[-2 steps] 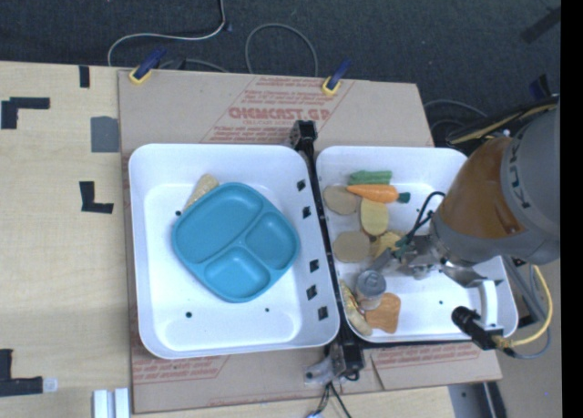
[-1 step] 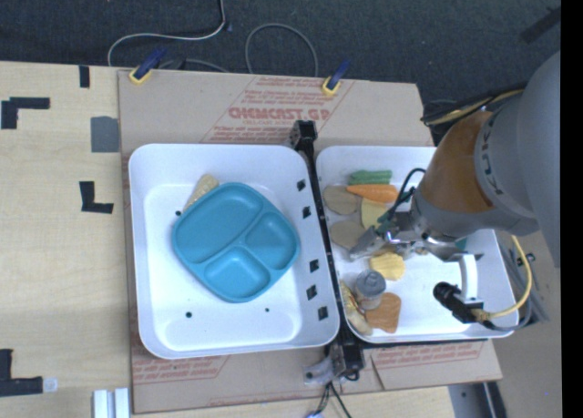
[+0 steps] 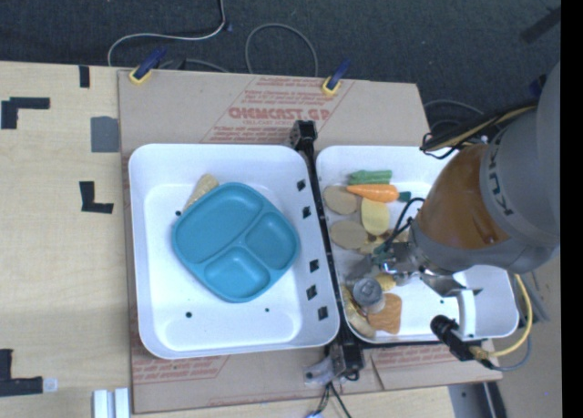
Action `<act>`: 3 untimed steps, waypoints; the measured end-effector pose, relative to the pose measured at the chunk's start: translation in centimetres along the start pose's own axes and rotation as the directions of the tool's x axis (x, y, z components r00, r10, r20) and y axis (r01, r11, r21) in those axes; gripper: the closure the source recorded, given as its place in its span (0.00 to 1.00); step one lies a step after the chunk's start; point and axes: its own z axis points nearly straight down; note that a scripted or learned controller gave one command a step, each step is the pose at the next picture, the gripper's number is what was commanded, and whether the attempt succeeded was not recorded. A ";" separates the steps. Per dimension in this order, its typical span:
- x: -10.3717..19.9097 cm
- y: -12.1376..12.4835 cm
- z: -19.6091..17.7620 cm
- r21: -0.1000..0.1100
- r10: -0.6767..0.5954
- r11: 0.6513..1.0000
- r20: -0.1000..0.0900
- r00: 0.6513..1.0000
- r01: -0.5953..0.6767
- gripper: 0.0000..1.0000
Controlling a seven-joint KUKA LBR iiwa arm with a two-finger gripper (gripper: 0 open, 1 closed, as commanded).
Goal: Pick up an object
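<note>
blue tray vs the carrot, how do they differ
The blue tray is a wide, flat dish with compartments, lying alone in the left bin; the carrot is a small, slim orange piece.

The carrot lies in the right bin, crowded among other food pieces; the tray has only a tan piece peeking from under its far edge.

The gripper hangs low in the carrot's bin, not the tray's.

Neither is being held.

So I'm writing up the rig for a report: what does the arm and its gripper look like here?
The arm is bulky and rounded, grey, with a wide orange band above the wrist and part of dark lettering on the grey shell. Black cables loop beside it, and a yellow one curls below. The gripper is a small cluster of metal and dark parts, too cluttered for detail.
</note>
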 end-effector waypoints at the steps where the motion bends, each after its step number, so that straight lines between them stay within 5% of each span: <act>1: -0.1 0.1 -0.9 0.004 0.000 1.000 -0.001 1.000 0.000 1.00; 2: -0.1 0.0 -0.9 0.005 0.000 1.000 -0.002 1.000 0.000 0.00; 3: -0.7 3.4 0.3 0.015 -0.002 1.000 -0.008 1.000 0.002 0.00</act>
